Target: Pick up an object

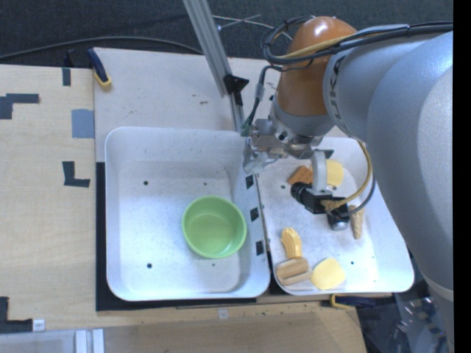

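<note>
My gripper [255,153] hangs below the orange wrist band, over the far end of the wall between the two bins. A green bowl [213,226] sits upright in the left bin [132,197], well in front of the gripper and to its left. The right bin [383,259] holds small food-like pieces: an orange piece [298,175] and a pale yellow piece [335,173] just right of the gripper, a yellow-orange piece [291,241], a tan bread-like roll [293,271] and a yellow lump [328,273] near the front. Nothing shows between the fingers.
A thin tan cone-like piece [357,224] lies at the right bin's middle right. A slanted metal pole [210,43] rises behind the bins. A blue and yellow tool [99,68] lies on the bench at the far left.
</note>
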You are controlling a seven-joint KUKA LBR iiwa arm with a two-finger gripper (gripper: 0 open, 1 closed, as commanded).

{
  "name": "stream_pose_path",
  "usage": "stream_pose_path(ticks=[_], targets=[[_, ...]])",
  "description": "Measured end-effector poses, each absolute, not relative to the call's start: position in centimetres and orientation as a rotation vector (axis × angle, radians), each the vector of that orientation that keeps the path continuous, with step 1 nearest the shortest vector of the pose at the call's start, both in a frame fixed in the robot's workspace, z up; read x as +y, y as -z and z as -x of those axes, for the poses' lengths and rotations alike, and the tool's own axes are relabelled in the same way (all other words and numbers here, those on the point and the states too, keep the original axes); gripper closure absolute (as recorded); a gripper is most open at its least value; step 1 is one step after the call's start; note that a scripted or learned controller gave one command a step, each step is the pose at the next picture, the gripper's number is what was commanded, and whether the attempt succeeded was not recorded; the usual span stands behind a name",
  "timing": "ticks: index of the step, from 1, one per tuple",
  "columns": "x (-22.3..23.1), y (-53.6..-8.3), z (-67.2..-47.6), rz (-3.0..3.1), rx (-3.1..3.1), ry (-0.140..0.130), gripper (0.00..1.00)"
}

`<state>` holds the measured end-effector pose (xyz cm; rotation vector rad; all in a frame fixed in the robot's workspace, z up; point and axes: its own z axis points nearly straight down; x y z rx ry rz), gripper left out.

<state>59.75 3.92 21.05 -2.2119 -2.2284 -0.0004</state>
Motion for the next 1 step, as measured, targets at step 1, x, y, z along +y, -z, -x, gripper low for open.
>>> stream_pose_path(ticks=[1], targets=[[8.72, -22.98, -61.1, 2.213, -2.229, 0.003, 1.0]])
